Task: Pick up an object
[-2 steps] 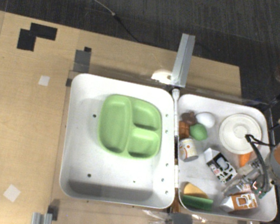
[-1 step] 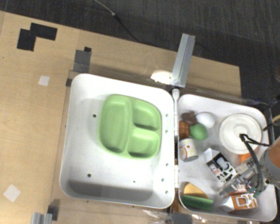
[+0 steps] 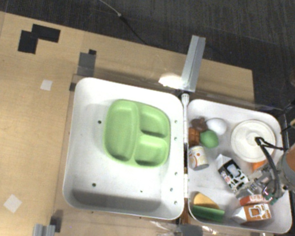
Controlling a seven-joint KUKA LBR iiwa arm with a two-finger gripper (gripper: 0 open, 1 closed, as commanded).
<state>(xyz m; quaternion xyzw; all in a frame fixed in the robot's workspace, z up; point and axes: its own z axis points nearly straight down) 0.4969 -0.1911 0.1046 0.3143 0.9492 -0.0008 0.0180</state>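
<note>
Grey claw (image 3: 262,186) hangs low in right white bin (image 3: 281,223), grip state unclear; small orange-brown carton (image 3: 256,212) just below it, black-white packet (image 3: 232,174) leftward.

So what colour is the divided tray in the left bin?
Light green: the divided plastic tray shows plainly in the camera view, lying in the left white bin.

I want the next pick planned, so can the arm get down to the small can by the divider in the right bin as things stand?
Probably yes. The small can lies with bare bin floor on its right side, and the gripper is in the same right bin, nothing lying over the can.
</note>
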